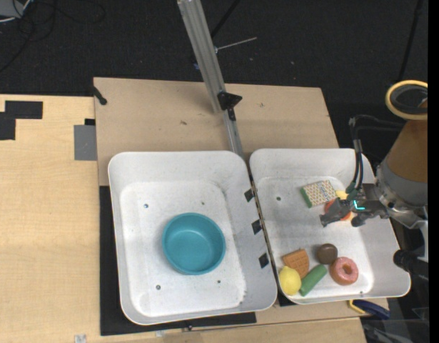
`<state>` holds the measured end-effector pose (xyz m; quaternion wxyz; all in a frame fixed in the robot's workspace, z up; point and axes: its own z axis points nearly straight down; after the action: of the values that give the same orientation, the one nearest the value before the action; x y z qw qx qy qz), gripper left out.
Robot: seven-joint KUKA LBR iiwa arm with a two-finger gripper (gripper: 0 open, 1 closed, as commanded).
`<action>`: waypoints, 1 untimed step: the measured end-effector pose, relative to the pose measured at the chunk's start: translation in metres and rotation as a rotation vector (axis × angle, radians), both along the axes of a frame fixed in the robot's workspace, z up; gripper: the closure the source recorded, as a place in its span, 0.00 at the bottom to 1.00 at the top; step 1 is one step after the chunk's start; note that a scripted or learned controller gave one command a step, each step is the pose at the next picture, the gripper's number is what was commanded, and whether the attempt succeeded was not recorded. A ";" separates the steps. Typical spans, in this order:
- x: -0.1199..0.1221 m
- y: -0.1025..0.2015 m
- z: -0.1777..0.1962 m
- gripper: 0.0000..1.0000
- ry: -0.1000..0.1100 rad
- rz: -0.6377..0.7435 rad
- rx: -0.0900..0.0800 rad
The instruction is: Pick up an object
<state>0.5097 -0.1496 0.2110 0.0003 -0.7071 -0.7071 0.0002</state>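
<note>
My gripper (337, 213) hangs low over the right bin (276, 170), near its right wall. It sits just right of and below a speckled flat block (318, 192), close to the block's edge. Small orange and yellow bits show at the gripper's tip; whether they belong to an object is unclear. Along the bin's front lie a brown ball (327, 252), a pink doughnut (344, 271), a green cucumber (313, 279), a yellow lemon (290, 281) and an orange cracker (296, 261).
The left bin (133, 184) holds a teal bowl (194, 243). A metal strut (205, 48) slants down to the divide between the bins. The arm's grey body and orange band (408, 98) stand at the right.
</note>
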 end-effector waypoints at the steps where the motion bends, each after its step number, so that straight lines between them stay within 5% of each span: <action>1: 0.000 0.000 0.000 0.00 0.000 0.000 0.000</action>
<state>0.5097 -0.1496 0.2109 0.0004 -0.7071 -0.7071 0.0002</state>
